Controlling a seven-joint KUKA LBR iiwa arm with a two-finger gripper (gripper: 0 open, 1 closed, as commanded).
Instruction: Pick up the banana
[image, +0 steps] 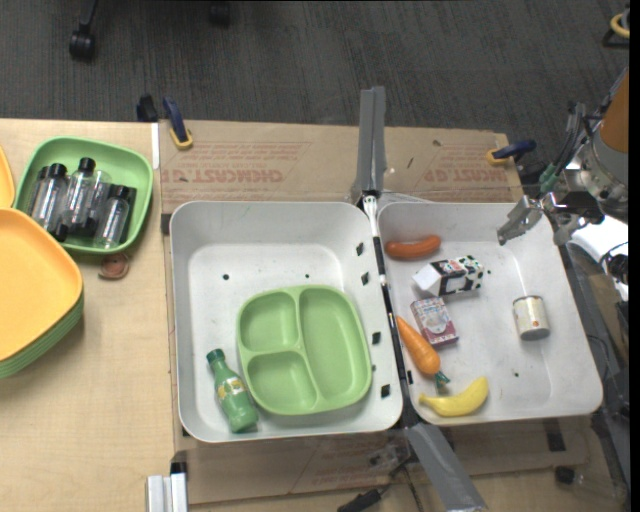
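Note:
The yellow banana (457, 398) lies at the near edge of the right bin (560, 385), just below the tip of an orange carrot (420, 345). My gripper (541, 222) hovers over the far right corner of that bin, well away from the banana. Its fingers are spread open and nothing is between them.
The right bin also holds a red sausage (413, 246), a small milk carton (452, 277), a pink packet (434, 322) and a silver can (530, 317). In the left bin are a green divided plate (303, 350) and a green bottle (231, 392). Left of the bins, on the bench, sit a green tray of bottles (85, 195) and orange plates (30, 290).

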